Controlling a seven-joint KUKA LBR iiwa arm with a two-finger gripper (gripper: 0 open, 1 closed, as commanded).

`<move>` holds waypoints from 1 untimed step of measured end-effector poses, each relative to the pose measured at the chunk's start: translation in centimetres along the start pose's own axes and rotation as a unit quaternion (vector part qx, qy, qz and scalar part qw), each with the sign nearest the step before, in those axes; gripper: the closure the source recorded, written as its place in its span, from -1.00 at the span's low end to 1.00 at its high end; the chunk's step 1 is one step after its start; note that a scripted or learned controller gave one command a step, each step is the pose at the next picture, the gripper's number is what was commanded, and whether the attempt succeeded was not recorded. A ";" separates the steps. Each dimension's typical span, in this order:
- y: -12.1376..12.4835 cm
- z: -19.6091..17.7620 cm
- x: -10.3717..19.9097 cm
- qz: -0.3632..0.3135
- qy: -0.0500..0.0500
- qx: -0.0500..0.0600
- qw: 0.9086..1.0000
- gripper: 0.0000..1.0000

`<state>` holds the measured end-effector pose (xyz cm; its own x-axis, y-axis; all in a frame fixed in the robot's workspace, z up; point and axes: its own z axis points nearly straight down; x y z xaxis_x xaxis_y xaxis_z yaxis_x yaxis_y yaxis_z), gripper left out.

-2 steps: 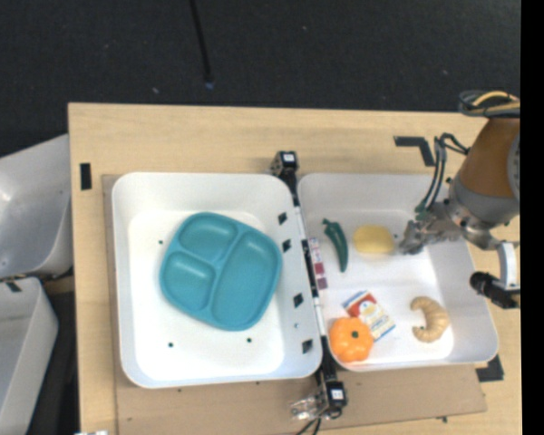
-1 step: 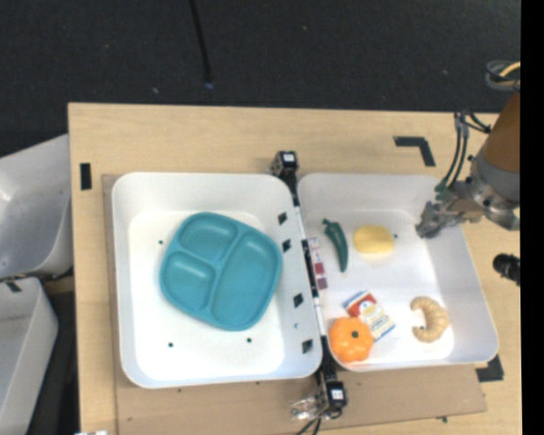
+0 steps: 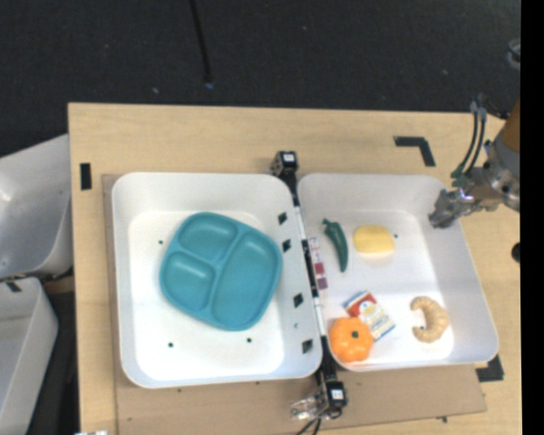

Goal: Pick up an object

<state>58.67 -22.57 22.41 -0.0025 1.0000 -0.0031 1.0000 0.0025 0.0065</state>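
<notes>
Grey metal tool (image 3: 446,208), dark cables, orange band

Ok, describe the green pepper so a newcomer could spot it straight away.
Look at the right-hand bin of the two white ones. Along its left wall, near the divider, lies the green pepper, just left of the pale yellow item. It is the only dark green, slim, curved thing there.

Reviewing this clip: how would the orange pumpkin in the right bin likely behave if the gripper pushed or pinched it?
The pumpkin looks round and glossy, so it may roll or slip sideways under a push. It touches the small carton and sits near the bin's front wall, which could crowd the gripper.
</notes>
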 end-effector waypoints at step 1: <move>0.4 -4.6 0.5 -0.001 0.000 0.001 1.000 1.00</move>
<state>59.03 -22.07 27.01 -0.0036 1.0000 -0.0027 1.0000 0.0036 0.0055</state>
